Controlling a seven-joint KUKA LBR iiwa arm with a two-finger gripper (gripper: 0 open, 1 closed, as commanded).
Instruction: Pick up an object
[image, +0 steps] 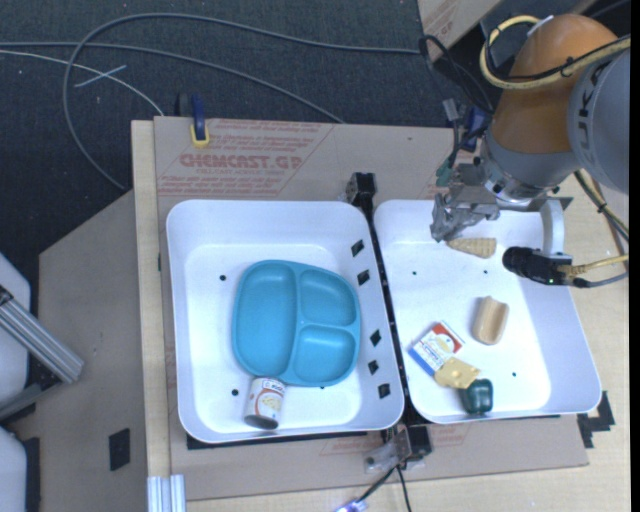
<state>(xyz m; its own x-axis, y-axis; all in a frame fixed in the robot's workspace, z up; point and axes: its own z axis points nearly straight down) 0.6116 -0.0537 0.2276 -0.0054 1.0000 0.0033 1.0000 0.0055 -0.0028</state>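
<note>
We're in the approach step: gripper (458, 228) low in the right bin (560, 400), just above the beige wedge (472, 245); can't tell jaw state. Next: descend, close, lift, confirm grip. The right bin also holds a tan block (489, 320), a small carton (436, 348), and a green item (478, 396). The left bin (190, 300) holds a blue divided plate (295, 322) and a can (264, 402).

The arm (590, 95) is grey with a round orange band at 1 o'clock. A yellow cable (500, 45) loops over it. The hand (462, 212) is dark grey metal.
</note>
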